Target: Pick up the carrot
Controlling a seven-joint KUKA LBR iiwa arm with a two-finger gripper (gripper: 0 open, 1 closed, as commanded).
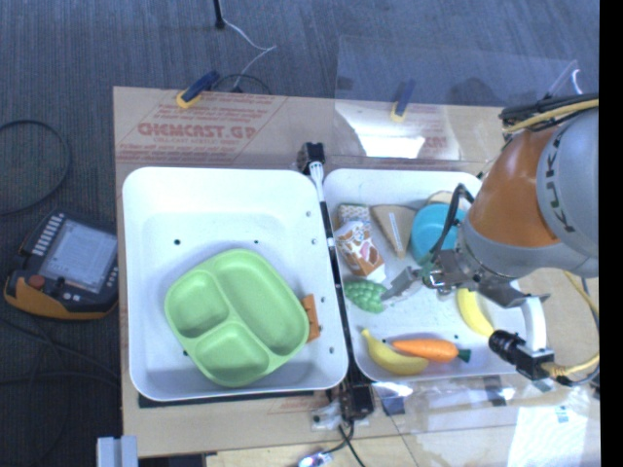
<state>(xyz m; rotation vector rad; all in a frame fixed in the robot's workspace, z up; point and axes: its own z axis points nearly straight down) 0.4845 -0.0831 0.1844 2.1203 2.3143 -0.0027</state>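
Below, a brown bench (pixel 195 134) printed with red lettering stands on dark grey carpet, bearing two shallow white bins side by side. A teach pendant (pixel 63 266) lies on the floor by the left bin (pixel 156 202), which holds a green sectioned plate (pixel 234 314). The grey arm with its orange band (pixel 531 207) leans over the right bin (pixel 389 178). Its gripper (pixel 407 282) hangs low with the fingers spread apart, nothing between them, the tips just beside a green bunch of grapes (pixel 363 295). The carrot (pixel 425 349) lies near the front wall of the right bin, orange with a small green stub at its right end, resting lengthwise against a yellow banana (pixel 391 356). A blue cup (pixel 433 230), a packet (pixel 358 246) and a second banana (pixel 474 312) share that bin.
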